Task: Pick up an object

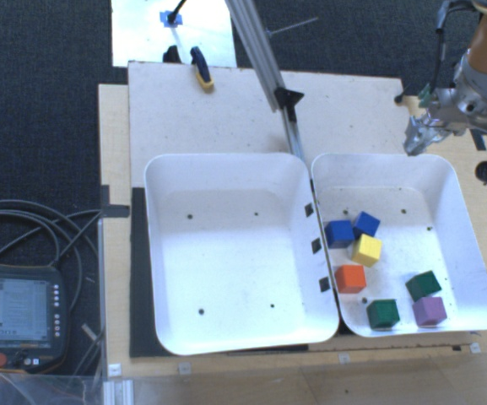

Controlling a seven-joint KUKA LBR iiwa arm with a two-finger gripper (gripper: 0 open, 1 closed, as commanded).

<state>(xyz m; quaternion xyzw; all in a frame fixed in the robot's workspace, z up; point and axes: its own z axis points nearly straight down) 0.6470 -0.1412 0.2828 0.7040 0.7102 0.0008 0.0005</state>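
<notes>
You see the gripper [418, 139] at upper right above the right bin's [462, 194] rim, its grip state unclear, seven cubes [366, 250] lying below.

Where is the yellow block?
The yellow block lies in the right bin, near its middle, touching the two blue blocks above it and just above the orange block.

Bench [226, 108] – two white bins [226, 260], perhaps clamps [201, 67]
</notes>
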